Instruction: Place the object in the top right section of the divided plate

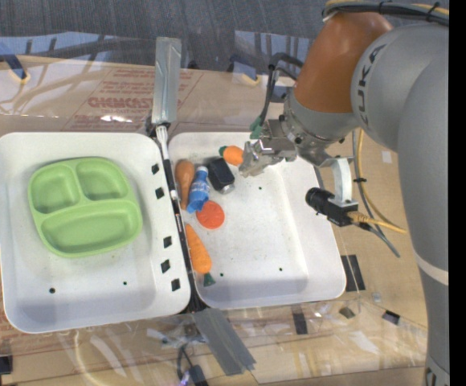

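Me: I'm the gripper, hanging low over the right bin, just right of the toy pile at its upper left corner.
My fingers: at this slant I cannot tell how far apart they are, and nothing shows between them.
Likely target: the small orange piece, just left of me, nearest my tips.
Its neighbours: black block, blue bottle, red disc, brown roll, all crowded beside it; a toy carrot lies below along the divider.
Destination: the green divided plate waits in the left bin, well left of the pile; its top right section looks bare.
Why here: I'm hovering at the pile's edge, I judge, because that piece is least hemmed in.
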### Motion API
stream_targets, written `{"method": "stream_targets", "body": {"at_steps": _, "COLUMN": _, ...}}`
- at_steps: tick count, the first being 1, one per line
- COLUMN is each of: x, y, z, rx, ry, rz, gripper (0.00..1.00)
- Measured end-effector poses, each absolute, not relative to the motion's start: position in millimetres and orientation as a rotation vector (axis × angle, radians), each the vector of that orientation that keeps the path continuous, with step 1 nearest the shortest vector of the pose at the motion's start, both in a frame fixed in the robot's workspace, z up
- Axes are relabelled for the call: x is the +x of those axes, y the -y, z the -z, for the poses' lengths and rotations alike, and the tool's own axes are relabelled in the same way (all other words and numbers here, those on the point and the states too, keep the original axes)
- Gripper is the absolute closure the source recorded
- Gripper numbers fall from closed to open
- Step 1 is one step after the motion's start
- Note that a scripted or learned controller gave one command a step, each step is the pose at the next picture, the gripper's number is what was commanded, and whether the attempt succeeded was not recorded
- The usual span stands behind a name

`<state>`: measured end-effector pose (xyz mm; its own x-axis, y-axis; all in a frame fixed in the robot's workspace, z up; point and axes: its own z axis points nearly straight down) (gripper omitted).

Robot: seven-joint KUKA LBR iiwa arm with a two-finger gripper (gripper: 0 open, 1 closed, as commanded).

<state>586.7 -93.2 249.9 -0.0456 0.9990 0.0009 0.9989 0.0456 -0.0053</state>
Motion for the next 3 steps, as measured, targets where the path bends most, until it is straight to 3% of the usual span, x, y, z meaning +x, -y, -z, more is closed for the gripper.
{"method": "stream_targets", "body": {"at_steps": 1, "x": 568.0, "y": 151, "z": -247, "rx": -1.935, "ry": 2.469, "rz": -0.005, "gripper": 1.0}}
{"method": "stream_targets", "body": {"at_steps": 2, "x": 606.3, "y": 41, "z": -277, "rx": -1.955, "ry": 2.456, "rz": -0.002, "gripper": 1.0}}
{"method": "stream_targets", "body": {"at_steps": 3, "x": 622.2, "y": -19, "z": -292, "rx": -1.721, "ry": 2.628, "rz": -0.002, "gripper": 1.0}}
